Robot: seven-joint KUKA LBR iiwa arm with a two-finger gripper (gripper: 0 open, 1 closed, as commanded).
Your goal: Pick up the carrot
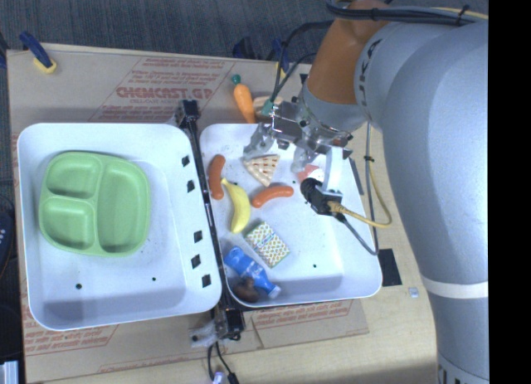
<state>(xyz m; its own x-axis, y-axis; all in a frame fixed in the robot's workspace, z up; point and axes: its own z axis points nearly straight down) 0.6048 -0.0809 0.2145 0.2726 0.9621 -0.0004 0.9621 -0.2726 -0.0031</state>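
The carrot (pixel 242 101), orange with a green top, lies on the cardboard just beyond the far rim of the right bin (pixel 357 258), outside the bin. My gripper (pixel 282 148) hangs over the far part of that bin, a little to the right of and nearer than the carrot. Its fingers (pixel 263 136) are spread open with nothing between them. A pizza slice (pixel 262 168) lies just below the left finger.
The right bin also holds a sausage (pixel 216 177), a banana (pixel 237 206), a second sausage (pixel 272 196), a patterned box (pixel 267 244) and a blue bottle (pixel 249 273). A green divided plate (pixel 95 202) sits in the left bin (pixel 108 299). Cables (pixel 365 221) trail from the wrist.
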